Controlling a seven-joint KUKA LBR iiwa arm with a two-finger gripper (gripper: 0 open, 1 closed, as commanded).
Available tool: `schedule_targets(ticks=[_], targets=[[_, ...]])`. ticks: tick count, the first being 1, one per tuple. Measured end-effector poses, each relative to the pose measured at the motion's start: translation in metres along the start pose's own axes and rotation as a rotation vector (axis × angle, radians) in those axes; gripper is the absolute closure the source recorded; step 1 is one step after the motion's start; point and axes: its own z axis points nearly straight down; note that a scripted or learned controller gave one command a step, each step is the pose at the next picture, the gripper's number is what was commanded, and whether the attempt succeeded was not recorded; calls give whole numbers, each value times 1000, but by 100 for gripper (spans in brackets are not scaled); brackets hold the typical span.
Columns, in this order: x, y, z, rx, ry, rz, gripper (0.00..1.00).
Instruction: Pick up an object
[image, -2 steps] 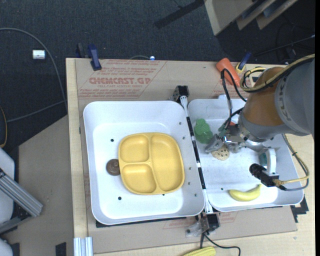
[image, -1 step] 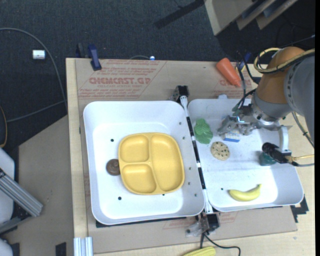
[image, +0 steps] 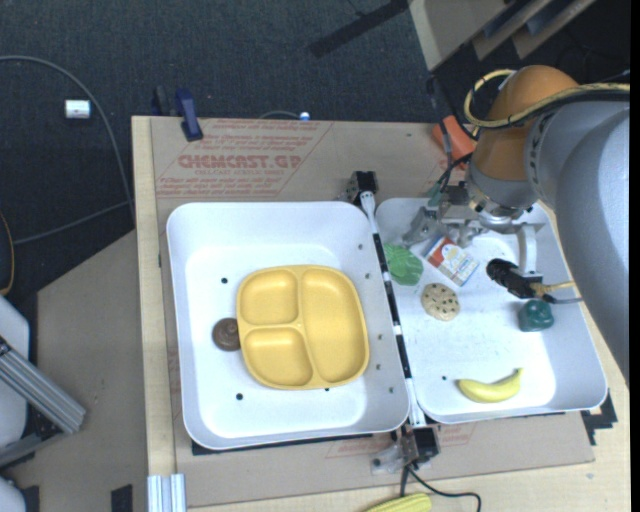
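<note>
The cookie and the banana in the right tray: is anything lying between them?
No. Between the cookie and the banana, the camera view shows bare white bin floor.

A brown table (image: 150, 300) carries two shallow white bins, the left bin (image: 200, 250) touching the right bin (image: 560, 370) along a shared edge. Red lettering (image: 240, 160) (it reads roughly "CHEMCAST GP") is printed on the table at 12 o'clock of the left bin. A blue clamp (image: 187, 115) grips the table's far edge, at 11 o'clock of that bin. A black clip (image: 364, 186) sits at the far end of the bins' seam. On the dark carpet (image: 250, 50), a small white tag (image: 78, 108) lies at 10 o'clock of the table, beside a thin grey cable (image: 60, 75). An aluminium rail (image: 35, 385) slants at 8 o'clock.
</note>
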Motion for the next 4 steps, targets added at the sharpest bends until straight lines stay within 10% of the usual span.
schedule_targets(ticks=[1,2,3,4], targets=[[-1,1,-11,-3,-3,-1,100],[5,-43,-12,4,1,2,100],[5,-43,-12,4,1,2,0],[-43,-28,-123,-1,-2,2,0]])
